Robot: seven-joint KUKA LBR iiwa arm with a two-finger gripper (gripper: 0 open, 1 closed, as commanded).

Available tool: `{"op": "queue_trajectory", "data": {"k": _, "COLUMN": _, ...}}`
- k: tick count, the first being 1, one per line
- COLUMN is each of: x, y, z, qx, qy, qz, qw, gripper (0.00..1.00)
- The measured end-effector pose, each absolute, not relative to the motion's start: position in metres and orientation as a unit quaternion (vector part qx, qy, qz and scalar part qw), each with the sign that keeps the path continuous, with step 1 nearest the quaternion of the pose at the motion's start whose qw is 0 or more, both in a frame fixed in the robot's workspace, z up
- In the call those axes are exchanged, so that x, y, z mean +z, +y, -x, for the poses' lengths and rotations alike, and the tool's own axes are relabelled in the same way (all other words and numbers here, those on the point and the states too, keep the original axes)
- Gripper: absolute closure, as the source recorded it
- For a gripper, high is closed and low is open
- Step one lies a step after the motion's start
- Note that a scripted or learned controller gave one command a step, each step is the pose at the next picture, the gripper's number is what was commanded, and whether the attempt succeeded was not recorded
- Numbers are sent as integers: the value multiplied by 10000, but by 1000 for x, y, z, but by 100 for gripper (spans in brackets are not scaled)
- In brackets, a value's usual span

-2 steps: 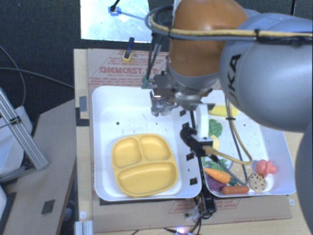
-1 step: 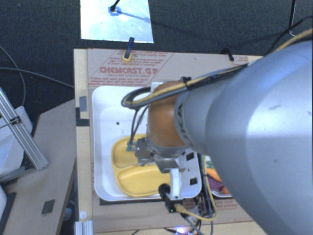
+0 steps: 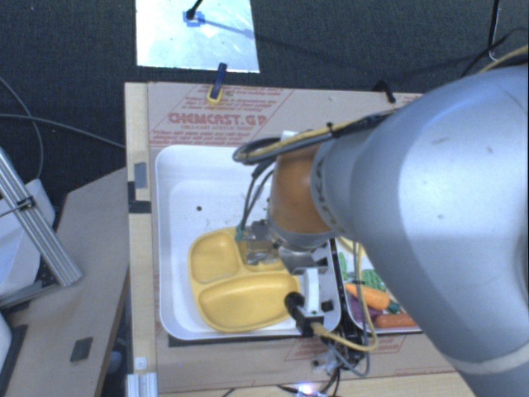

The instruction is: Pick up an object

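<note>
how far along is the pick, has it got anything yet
Done: the arm has reached over the left bin, with its wrist low above the yellow divided plate.
In hand: nothing I can confirm. The claw sits under the wrist, and the view does not show anything gripped.
Left: the plate lies flat on the bin floor, so grasping and lifting an object remain. The other bin's colourful items lie partly hidden beside the arm.

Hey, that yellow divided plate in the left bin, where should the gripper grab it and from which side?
Grip the yellow divided plate by its raised outer rim on the far-left edge, coming straight down. It lies flat in the left bin, so only the thin rim fits between two fingers.
</note>
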State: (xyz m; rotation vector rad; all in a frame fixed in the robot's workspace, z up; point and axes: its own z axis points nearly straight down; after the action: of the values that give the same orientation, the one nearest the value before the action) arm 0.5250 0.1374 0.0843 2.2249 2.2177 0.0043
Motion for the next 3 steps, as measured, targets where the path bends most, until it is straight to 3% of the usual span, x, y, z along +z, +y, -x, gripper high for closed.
{"op": "queue_trajectory", "data": {"k": 1, "x": 270, "y": 217, "z": -541, "qx": 94, "qy": 7113, "qz": -7029, "qw": 28, "gripper": 100}}
{"op": "queue_trajectory", "data": {"k": 2, "x": 173, "y": 235, "z": -590, "qx": -12, "qy": 7090, "qz": -7052, "qw": -5, "gripper": 100}}
{"op": "queue_trajectory", "data": {"k": 3, "x": 80, "y": 173, "z": -637, "qx": -10, "qy": 7056, "qz": -7086, "qw": 4, "gripper": 100}}
